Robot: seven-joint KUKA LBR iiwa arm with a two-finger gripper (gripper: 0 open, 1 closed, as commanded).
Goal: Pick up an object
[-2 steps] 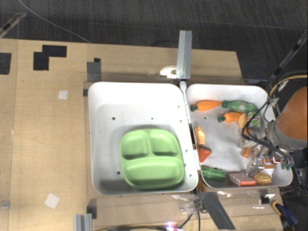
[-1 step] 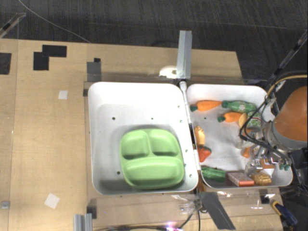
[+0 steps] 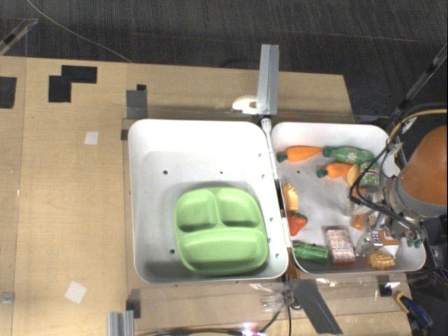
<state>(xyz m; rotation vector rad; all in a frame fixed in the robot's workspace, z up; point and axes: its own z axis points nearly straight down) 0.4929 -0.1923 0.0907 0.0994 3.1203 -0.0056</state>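
The right bin holds several toy foods. A carrot and a green bottle lie along its far wall, with a second orange piece just in front of them. A yellow piece and a red piece sit by the left wall. A green cucumber, a pink box and a tan piece lie along the near wall. My gripper hangs low over the near right corner, between the pink box and the tan piece. A small orange piece shows beside it.
The left bin contains a green divided plate near its front right. A grey post stands behind the wall shared by the bins. The arm's orange band and black cables overhang the right bin's right side.
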